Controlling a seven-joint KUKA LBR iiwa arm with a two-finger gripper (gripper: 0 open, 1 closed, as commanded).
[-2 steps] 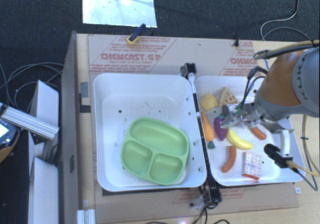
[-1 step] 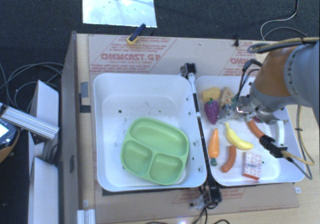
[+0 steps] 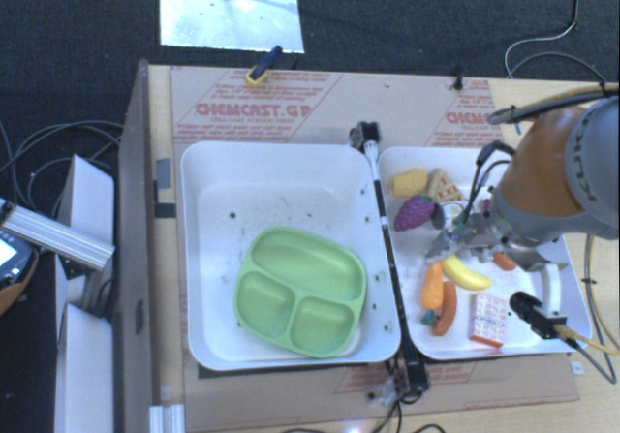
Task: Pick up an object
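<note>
Grey arm (image 3: 581,165), orange band (black cables).

The left bin (image 3: 208,257) has open floor along its far edge and left side; the green divided plate (image 3: 301,291) takes up its near right corner. The right bin (image 3: 412,344) is crowded: a yellow block (image 3: 410,181), a cracker-like piece (image 3: 444,187) and a purple fruit (image 3: 415,212) sit by its far left corner; a carrot (image 3: 432,286), a sausage (image 3: 447,307), a banana (image 3: 465,273) and a small red-and-white packet (image 3: 488,319) fill the near middle; the arm (image 3: 547,179) hangs over its right side, blocking passage there; the divider between the bins (image 3: 383,228) bars sideways passage.
</note>
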